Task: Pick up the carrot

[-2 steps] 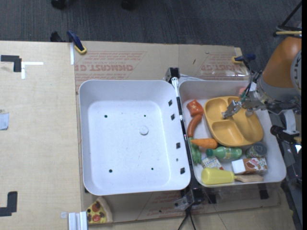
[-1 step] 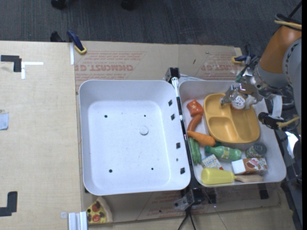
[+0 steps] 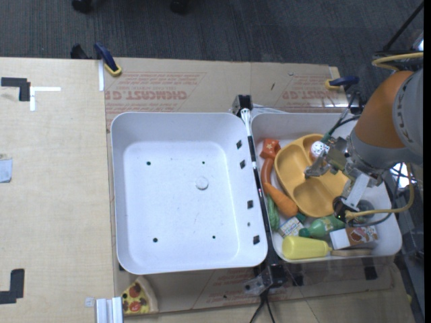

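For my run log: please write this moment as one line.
pincer: over yellow plastic bowl | orange plastic carrot: lying in right white bin | not grasped

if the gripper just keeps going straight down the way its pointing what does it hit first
Most likely the yellow bowl: the gripper hangs right over its inside in the right bin. The carrot lies off to the bowl's left, outside that line. Depth is hard to judge from this slanted view.

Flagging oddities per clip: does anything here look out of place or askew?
Yes. A pizza slice toy lies on the bench outside both bins, below the left bin. In the right bin, the yellow bowl sits tilted among piled toys, beside the carrot.
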You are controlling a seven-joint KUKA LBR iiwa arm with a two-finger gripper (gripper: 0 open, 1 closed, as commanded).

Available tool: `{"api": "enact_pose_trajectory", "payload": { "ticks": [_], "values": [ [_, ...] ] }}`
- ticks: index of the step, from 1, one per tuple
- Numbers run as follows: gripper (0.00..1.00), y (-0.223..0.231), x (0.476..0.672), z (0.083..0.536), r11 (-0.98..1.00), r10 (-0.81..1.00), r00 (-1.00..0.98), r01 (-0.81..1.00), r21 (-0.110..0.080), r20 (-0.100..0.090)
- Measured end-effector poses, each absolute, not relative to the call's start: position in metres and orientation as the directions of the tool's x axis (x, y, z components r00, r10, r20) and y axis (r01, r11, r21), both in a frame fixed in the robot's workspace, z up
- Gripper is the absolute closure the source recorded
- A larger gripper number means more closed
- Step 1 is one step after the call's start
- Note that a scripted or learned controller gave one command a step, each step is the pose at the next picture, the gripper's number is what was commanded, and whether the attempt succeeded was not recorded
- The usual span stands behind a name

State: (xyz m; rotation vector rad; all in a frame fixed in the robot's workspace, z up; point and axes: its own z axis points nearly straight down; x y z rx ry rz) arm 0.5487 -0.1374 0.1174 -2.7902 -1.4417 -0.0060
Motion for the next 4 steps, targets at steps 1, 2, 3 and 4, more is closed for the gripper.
{"api": "enact_pose_trajectory", "payload": {
  "ticks": [1,2,3,4],
  "values": [
    [0.00,-0.175,0.535,0.100,-0.520,0.854,0.519,0.854,0.010,0.033],
    [0.00,-0.100,0.522,0.107,-0.630,0.776,0.630,0.776,0.020,0.001],
    [0.00,-0.148,0.585,0.105,-0.588,0.809,0.588,0.809,-0.002,-0.003],
    [1.00,-0.148,0.585,0.112,-0.584,0.812,0.584,0.812,-0.005,-0.006]
  ]
}}
